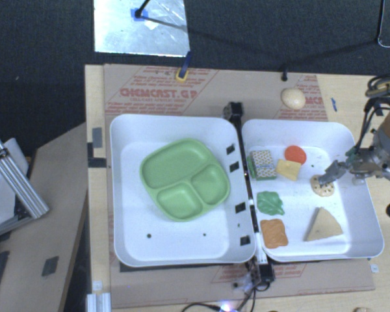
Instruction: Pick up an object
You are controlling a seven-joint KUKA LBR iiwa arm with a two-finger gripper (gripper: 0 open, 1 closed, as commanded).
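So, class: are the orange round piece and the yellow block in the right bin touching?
Touching. The camera view shows the orange round piece meeting the top edge of the yellow block, with no white bin floor between them.

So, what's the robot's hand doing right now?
Hand low in right bin, over the round cookie. Nothing visibly gripped. Yellow block and tan wedge nearby, apart.

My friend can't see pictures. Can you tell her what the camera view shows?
A robot gripper hovers over a small round cookie in the right white bin, among toy foods: an orange ball, a yellow block, a green leaf and a tan wedge. The left bin holds a green divided plate.
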